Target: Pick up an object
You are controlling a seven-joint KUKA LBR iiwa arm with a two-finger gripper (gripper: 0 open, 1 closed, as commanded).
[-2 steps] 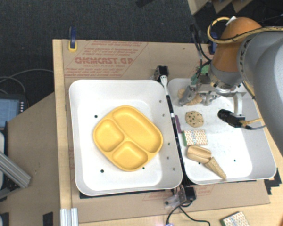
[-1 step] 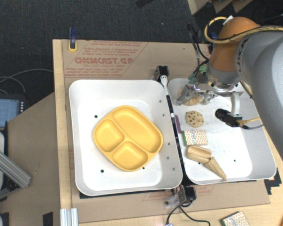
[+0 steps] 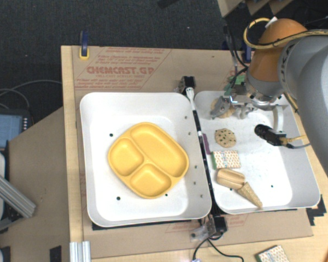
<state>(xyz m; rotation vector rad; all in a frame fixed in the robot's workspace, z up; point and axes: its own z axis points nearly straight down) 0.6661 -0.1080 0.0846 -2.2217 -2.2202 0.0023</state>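
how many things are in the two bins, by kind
yellow divided plate: 1
cookie: 1
patterned cracker: 1
bread roll: 1
ice cream cone: 1
Total: 5

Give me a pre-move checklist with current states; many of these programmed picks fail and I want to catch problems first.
1. Targets available: ok. Round chocolate-chip cookie, patterned square wafer, tan bread roll and ice-cream cone lie in the right white bin.
2. Gripper above that bin: ok, at its far edge.
3. Gripper free of objects: cannot tell.
4. Cookie isolated: ok, nothing touches it.
5. Roll isolated: not ok, cone lies against it.
6. Yellow divided plate out of the way: ok, left white bin.
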